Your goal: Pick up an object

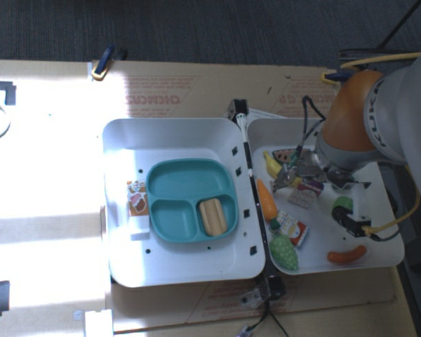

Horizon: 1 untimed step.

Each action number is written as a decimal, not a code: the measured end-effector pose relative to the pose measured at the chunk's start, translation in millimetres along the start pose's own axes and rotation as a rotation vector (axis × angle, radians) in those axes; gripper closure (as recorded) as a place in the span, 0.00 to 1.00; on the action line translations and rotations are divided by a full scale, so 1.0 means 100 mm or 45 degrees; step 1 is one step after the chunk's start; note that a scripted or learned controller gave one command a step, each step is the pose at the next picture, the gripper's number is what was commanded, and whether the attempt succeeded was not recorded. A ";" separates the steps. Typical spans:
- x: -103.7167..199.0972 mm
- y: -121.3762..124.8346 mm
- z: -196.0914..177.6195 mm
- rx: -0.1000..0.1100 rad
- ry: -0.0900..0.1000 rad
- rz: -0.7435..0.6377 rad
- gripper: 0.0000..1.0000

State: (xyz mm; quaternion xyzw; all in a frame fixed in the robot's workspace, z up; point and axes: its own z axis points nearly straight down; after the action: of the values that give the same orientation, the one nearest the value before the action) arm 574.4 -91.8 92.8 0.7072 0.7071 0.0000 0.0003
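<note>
Two bins are sitting side by side on the desk [56, 188], touching along their shared wall. The left bin [119, 209] is holding a divided tray [170, 188] near its middle, and a bread roll [212, 216] is lying in the tray's near-right compartment. A small card [137, 197] is lying just beside the tray's left edge. In the right bin [386, 255], a banana [270, 163] is lying near the far-left corner, a carrot [266, 201] is lying along the left wall, and a leafy vegetable [283, 253] is lying at the near-left corner. A small packet [296, 230] is lying between the carrot and the vegetable. A sausage [346, 255] is lying near the near edge. The arm [379, 118] is reaching over the right bin's far part, the gripper [295, 175] hanging just right of the banana.
</note>
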 end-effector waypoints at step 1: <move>-0.06 0.52 -0.09 0.000 -0.001 -0.004 0.00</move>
State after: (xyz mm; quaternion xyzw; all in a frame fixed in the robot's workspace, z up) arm 626.2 -98.0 101.4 0.7061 0.7081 -0.0002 0.0005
